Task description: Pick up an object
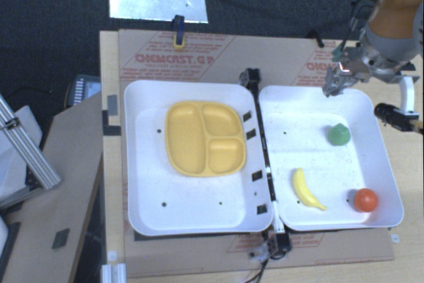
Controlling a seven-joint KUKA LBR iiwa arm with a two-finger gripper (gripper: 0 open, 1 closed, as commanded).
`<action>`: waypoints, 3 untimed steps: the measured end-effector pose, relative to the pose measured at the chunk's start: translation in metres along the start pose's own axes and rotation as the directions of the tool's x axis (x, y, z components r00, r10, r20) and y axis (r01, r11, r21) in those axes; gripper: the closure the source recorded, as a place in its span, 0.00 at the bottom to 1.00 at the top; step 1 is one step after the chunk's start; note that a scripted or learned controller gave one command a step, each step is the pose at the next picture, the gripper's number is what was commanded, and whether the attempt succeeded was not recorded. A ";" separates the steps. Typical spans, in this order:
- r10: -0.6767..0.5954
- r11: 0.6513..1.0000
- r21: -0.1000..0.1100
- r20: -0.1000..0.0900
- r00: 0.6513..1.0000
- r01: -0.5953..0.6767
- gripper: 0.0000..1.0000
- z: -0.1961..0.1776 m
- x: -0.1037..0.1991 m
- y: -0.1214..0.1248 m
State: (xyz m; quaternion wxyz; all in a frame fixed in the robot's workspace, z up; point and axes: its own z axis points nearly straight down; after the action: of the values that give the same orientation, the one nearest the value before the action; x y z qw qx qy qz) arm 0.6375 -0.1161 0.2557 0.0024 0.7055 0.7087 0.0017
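Curved yellow banana [308,189], round orange ball [365,199], glossy white bin [384,142]

One camera hangs above the bench [199,53] and looks down at a slant, far enough off to take in both white bins whole. The left bin [142,195] fills the middle, the right bin [381,162] sits toward three o'clock. Dark floor runs along twelve o'clock, and the arm [397,3] comes in at about two o'clock.
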 end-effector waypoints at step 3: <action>-0.004 1.000 0.003 -0.003 1.000 0.005 1.00 0.019 0.162 0.009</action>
State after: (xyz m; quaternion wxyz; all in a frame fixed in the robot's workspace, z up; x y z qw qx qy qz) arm 0.6454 0.0461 0.2364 0.0002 0.7039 0.7103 0.0014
